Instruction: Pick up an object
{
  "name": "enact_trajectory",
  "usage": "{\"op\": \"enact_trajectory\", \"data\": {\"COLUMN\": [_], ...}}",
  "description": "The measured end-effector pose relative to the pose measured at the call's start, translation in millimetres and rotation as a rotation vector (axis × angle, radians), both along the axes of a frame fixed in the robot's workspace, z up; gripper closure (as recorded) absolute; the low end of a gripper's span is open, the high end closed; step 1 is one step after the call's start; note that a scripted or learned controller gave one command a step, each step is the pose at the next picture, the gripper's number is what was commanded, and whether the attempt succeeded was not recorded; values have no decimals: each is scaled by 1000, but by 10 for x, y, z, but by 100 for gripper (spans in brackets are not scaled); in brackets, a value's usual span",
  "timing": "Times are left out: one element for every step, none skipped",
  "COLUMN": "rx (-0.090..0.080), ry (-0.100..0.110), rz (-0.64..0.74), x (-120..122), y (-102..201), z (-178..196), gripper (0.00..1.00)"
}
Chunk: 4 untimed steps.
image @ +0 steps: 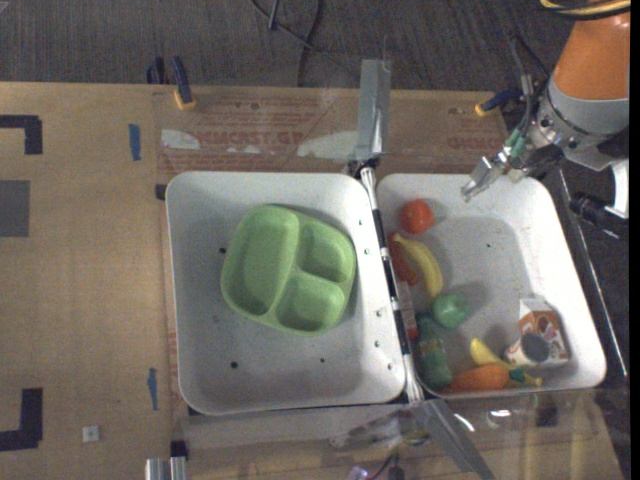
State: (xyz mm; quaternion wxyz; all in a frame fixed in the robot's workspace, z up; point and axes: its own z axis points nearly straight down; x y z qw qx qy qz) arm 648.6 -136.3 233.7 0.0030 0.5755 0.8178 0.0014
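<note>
We judge the tomato (417, 215) light, smooth and apt to roll, best pinched across its middle by our hand (481, 180), whose spread we cannot tell.

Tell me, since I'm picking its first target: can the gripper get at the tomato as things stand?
Probably yes. The tomato lies uncovered in the right bin, apart from the banana just below it, and the gripper hangs over that bin's upper edge with nothing between them.

The arm (592, 58) runs off the top right edge; the carton's (541, 334) print seems blurred.
</note>
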Motion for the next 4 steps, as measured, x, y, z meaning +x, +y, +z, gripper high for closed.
{"op": "enact_trajectory", "data": {"rx": [1, 0, -1, -5], "ry": [5, 5, 3, 1], "rz": [130, 254, 566, 650], "x": [-690, -1234, -876, -1239], "y": [261, -695, -188, -527], "z": [-958, -732, -1122, -502], "gripper": [0, 0, 0, 0]}}
